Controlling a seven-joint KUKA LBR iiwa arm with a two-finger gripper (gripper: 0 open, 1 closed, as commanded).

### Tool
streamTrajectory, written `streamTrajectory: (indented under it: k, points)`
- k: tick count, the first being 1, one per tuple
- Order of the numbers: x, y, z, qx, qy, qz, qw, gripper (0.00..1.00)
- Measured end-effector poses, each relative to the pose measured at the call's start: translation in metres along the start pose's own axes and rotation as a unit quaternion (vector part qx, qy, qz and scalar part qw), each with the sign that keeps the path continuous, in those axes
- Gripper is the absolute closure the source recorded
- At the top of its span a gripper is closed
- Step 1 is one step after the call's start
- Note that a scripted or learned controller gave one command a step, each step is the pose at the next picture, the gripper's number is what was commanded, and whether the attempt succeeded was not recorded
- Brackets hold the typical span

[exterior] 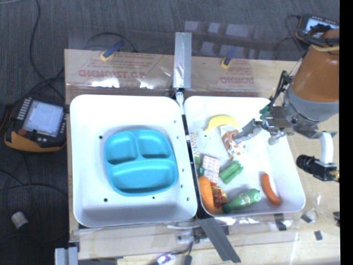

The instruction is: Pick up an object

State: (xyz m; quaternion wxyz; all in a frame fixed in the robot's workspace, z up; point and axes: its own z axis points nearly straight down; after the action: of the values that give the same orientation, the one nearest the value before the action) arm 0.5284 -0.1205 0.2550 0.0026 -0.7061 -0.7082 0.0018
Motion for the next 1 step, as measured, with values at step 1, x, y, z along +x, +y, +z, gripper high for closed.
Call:
streamTrajectory:
  k: [1]
  points:
    - [-0.0015, 0.0530, 0.1110, -0.001, 0.000, -0.080, 0.9968, 0.00]
